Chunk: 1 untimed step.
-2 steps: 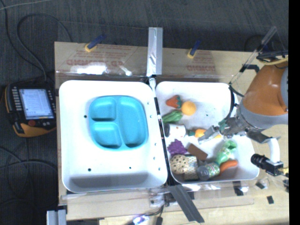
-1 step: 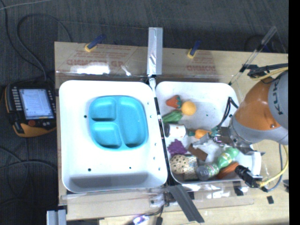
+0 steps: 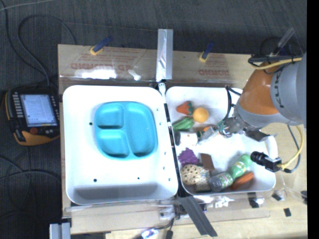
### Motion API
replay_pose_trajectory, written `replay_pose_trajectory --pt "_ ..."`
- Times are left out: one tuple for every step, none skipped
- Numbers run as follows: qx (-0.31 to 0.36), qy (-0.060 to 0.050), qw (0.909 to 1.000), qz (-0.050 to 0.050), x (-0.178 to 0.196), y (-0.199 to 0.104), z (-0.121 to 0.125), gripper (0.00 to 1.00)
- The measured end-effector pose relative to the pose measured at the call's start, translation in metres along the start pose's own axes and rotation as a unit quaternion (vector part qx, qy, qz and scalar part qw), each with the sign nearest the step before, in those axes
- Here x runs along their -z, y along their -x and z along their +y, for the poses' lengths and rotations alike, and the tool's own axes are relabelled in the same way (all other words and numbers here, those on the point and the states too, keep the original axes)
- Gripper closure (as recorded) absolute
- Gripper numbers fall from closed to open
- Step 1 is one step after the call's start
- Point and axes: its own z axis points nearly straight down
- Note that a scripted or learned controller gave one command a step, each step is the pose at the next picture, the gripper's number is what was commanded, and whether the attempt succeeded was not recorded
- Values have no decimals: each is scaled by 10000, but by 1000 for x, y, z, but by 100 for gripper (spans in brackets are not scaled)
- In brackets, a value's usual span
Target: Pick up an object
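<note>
The right-hand shallow white plastic bin (image 3: 269, 180) is the crowded one, and the grey arm with its orange band (image 3: 259, 96) reaches into its upper half. The two-finger gripper (image 3: 223, 129) sits low among the things there, just right of a small orange-and-green piece (image 3: 207, 130); whether its fingers are spread or closed, and whether anything lies between them, I cannot tell.

Close around the gripper: a round orange ball (image 3: 200, 114) up and to its left, touching a small strawberry-like red toy with a green top (image 3: 185, 107). Below those lies a dark green oblong toy (image 3: 182, 124).

Further down from the gripper, a knobbly purple grape cluster (image 3: 188, 156), a brown rectangular block (image 3: 206, 161), and a speckled tan cookie-like disc (image 3: 192, 175). Along this bin's lower wall, a green bottle-shaped toy (image 3: 239, 166) leans against a grey wrapped object (image 3: 221, 181) and an orange carrot-like piece (image 3: 243, 179).

Left of that bin, the second white bin (image 3: 82, 183) holds a glossy light-blue three-compartment tray (image 3: 125, 129). Beyond both bins a brown cardboard sheet (image 3: 112, 63) carries faded reddish print, too blurred to read. Well left of everything, a black-and-orange handheld pendant with a lit screen (image 3: 34, 114) rests on dark carpet.
</note>
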Motion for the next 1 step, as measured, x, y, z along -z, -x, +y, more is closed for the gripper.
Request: replay_pose_trajectory --pt "-230 4 9997 10 -1 -36 73 0"
